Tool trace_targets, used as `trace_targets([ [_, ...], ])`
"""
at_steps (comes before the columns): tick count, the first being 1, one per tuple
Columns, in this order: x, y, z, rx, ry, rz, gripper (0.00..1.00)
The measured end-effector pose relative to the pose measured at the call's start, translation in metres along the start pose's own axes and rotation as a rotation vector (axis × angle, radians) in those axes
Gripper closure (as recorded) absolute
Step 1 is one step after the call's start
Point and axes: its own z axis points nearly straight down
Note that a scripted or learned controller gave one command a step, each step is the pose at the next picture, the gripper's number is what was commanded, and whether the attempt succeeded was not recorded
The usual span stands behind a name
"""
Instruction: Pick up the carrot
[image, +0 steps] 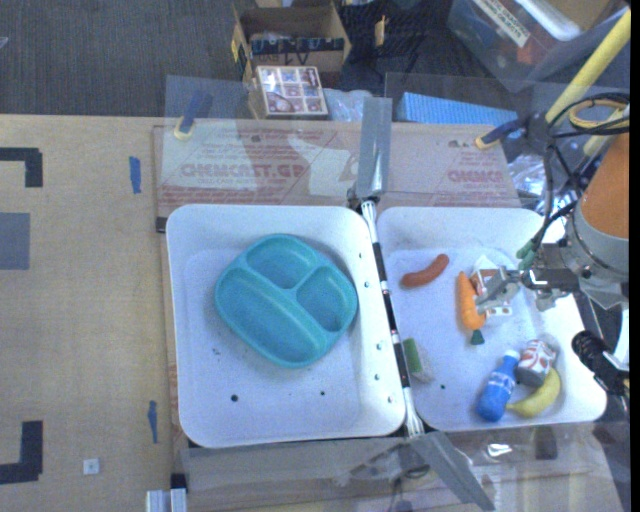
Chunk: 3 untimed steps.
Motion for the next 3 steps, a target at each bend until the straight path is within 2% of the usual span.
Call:
trace_targets([
  [1, -0.056, 0.023, 0.177, -0.007, -0.002, 0.122, 0.0],
  [2, -0.056, 0.024, 0.166, -0.011, -0.003, 0.123, 1.0],
  [3, 0.014, -0.006, 0.079, 0.0, 0.0, 0.142, 1.0],
])
